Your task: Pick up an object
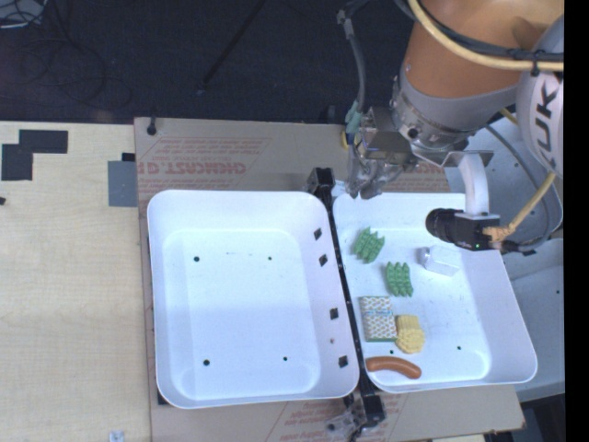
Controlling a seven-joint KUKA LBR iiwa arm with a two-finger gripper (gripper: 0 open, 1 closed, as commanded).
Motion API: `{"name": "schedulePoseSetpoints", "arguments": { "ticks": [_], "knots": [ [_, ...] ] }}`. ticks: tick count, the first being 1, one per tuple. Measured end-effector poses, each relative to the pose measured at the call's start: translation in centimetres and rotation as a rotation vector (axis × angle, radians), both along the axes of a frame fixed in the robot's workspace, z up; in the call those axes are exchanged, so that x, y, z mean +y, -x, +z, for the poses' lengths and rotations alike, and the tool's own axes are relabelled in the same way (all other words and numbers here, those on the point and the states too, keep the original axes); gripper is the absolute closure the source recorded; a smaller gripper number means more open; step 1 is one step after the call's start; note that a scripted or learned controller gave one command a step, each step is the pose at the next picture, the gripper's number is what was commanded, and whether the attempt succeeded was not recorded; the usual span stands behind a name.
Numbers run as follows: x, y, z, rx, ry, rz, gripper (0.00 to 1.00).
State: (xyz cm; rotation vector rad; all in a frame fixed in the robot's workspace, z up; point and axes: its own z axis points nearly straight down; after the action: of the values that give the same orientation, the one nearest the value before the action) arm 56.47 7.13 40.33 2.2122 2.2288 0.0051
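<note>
1. The arm is reaching in from three o'clock, and its claw (368, 184) is hanging over the twelve o'clock rim of the right bin (497, 320), near the divider between the two bins. Whether it is apart or together, I cannot tell; nothing is showing between its tips.

2. The pickable things are all lying in the right bin. Two green ridged pieces, the upper green piece (369, 244) and the lower green piece (398, 277), are sitting just below the claw, toward six o'clock from it. Further toward six o'clock a patterned packet (376, 317) is touching a yellow corn piece (409, 333), and a sausage (394, 367) is lying along the bottom rim. A small clear block (439, 261) is resting at three o'clock of the green pieces.

3. The left bin (184, 357) is sitting beside it on the tabletop (64, 293).

4. The upper green piece is looking like the nearest target. It is probably light, stiff toy plastic; its ridges should be giving grip, so closing across its narrow width seems best.

5. The sausage is likely smooth and rounded, so it may be rolling away unless taken across its middle.
</note>
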Motion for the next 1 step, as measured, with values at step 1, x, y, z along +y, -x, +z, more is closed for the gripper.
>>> {"name": "schedulePoseSetpoints", "arguments": {
  "ticks": [1],
  "knots": [
    [1.44, -6.69, -5.85, 0.007, 0.003, -0.003, 1.0]
  ]
}}
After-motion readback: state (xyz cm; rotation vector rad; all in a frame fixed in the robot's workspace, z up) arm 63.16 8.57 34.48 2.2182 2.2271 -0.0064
